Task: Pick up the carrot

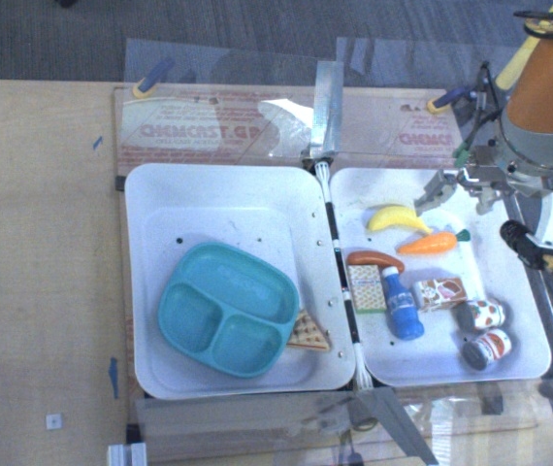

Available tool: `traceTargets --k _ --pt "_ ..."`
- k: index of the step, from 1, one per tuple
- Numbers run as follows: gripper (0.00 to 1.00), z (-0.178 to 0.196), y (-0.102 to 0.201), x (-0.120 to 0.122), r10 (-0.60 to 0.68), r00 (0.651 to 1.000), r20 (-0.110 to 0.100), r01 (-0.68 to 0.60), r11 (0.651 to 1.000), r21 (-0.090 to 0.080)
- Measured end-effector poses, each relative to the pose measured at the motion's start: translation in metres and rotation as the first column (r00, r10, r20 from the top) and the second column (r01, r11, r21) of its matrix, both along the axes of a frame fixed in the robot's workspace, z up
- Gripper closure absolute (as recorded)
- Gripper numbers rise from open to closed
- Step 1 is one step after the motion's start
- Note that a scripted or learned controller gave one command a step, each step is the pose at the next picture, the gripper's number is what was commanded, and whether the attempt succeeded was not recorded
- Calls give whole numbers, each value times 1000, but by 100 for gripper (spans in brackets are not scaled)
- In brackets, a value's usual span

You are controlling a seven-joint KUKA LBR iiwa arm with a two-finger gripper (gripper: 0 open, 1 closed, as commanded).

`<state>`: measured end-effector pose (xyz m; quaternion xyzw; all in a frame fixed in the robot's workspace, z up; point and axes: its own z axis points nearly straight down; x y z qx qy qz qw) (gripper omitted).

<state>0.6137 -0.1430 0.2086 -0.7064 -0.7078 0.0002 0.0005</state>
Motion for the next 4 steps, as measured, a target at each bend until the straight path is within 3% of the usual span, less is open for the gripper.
traceTargets --k 1,2,3,4 --pt "0 -120 -8 -8 259 966 4 -259 966 -2" --pt "0 -121 -18 -76 386 922 6 -386 923 -4" --pt "100 -110 -18 -74 385 923 12 -385 923 -6" --pt "100 -9 16 -48 314 949 3 -314 949 -2"
